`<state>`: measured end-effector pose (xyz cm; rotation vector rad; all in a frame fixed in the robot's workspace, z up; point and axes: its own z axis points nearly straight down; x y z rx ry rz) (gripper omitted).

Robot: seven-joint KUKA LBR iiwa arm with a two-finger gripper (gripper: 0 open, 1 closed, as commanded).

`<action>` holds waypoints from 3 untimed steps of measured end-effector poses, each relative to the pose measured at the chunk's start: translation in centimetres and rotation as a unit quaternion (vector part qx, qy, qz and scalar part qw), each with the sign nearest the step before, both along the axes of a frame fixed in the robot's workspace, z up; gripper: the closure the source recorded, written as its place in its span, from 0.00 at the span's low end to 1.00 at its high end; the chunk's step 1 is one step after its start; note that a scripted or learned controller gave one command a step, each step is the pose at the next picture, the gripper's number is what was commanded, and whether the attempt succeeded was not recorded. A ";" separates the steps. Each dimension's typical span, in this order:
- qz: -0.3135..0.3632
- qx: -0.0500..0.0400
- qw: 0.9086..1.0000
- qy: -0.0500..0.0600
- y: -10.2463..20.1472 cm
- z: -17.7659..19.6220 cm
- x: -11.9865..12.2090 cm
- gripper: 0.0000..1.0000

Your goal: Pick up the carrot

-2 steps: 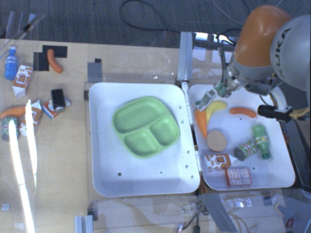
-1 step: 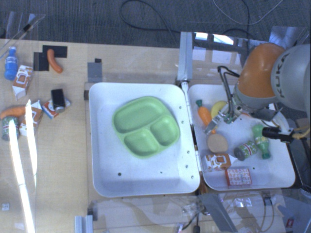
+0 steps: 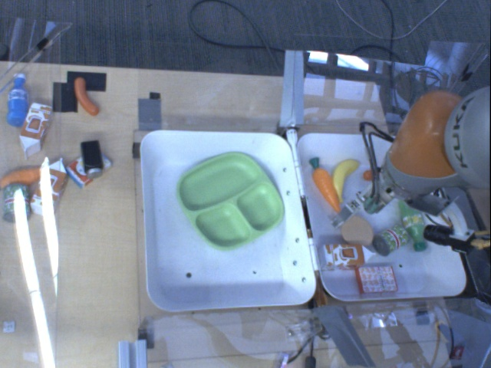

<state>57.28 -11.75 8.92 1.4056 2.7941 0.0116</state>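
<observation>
From where I stand, the desk (image 3: pixel 100 282) carries two white bins side by side: the left bin (image 3: pixel 165 282) and the right bin (image 3: pixel 453 282). One green divided plate (image 3: pixel 230 199) with three compartments lies in the left bin, and I take this plate as my landmark. The one carrot (image 3: pixel 325 186) of the task lies to the right of the plate, in the right bin near its left wall, with the green top pointing away from me. Just beside the carrot, further from the plate, lies one yellow banana (image 3: pixel 344 175). The grey arm with the orange band (image 3: pixel 422 140) reaches in from the far side of the plate, and the gripper (image 3: pixel 367 205) hangs just beside the lower tip of the carrot; whether the fingers are open or closed I cannot tell, and the carrot is not between them. Lower in the right bin I count one small bottle (image 3: pixel 393 238) and two small cartons (image 3: pixel 360 267).
</observation>
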 end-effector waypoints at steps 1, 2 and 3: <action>0.001 0.001 1.000 -0.001 0.2 1.0 0.3 1.00; 0.021 -0.001 1.000 0.001 1.1 0.0 5.9 1.00; -0.038 0.001 0.999 0.005 11.8 9.5 2.6 1.00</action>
